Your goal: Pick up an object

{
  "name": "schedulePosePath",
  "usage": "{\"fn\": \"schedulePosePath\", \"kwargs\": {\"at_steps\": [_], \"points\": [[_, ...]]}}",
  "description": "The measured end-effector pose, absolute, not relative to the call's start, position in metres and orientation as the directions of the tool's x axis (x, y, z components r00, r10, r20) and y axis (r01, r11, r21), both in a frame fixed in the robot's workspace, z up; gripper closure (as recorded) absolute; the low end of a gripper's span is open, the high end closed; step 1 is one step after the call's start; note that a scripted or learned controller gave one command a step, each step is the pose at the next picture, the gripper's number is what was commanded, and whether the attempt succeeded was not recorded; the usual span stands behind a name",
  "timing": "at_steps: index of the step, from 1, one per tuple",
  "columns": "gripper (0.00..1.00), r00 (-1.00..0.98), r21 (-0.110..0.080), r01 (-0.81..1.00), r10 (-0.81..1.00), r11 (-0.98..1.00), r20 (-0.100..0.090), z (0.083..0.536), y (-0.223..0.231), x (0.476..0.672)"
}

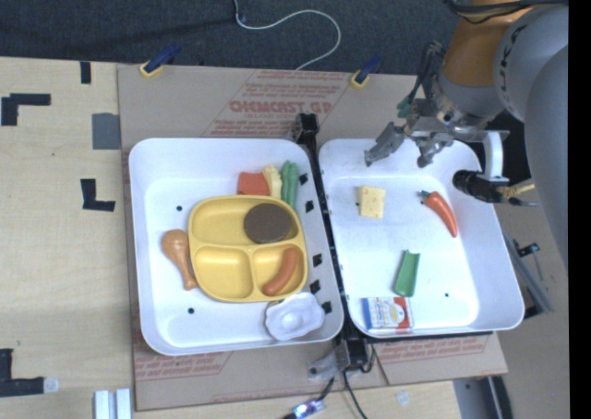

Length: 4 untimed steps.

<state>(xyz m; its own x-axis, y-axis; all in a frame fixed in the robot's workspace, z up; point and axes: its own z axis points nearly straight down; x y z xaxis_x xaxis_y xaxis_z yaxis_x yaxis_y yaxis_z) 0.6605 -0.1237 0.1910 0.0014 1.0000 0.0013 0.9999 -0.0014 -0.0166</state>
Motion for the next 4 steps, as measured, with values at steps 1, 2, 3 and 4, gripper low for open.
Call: {"fn": "schedulePosePath", "kwargs": {"at_steps": [1, 2, 3, 4], "points": [[0.0, -0.001, -0.002, 1.0, 1.0, 0.001, 0.0, 0.201, -0.124, 0.664], [0.0, -0.001, -0.005, 1.0, 1.0, 0.001, -0.001, 0.142, -0.132, 0.666], [0.0, -0.002, -0.006, 1.0, 1.0, 0.002, -0.001, 0.088, -0.13, 0.665], [1.0, -0.003, -0.002, 1.0, 1.0, 0.003, -0.001, 0.102, -0.13, 0.666]]}}
